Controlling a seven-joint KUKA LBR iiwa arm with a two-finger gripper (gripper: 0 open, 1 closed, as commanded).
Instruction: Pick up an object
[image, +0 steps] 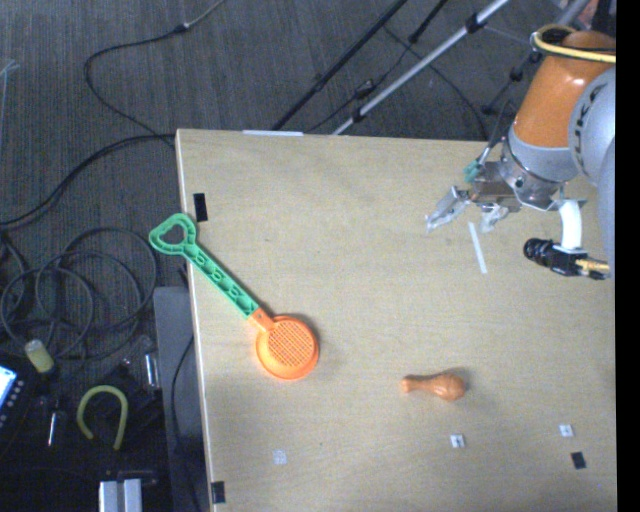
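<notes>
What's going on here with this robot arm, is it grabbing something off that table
The robot arm reaches in from the right, and its gripper hangs over the upper right part of the wooden surface with nothing between its fingers. Two things lie apart from it, untouched: a strainer with a green handle and orange mesh head toward the left, and a small orange pear-shaped object lower down, nearer the middle. Nothing has been picked up yet.
</notes>
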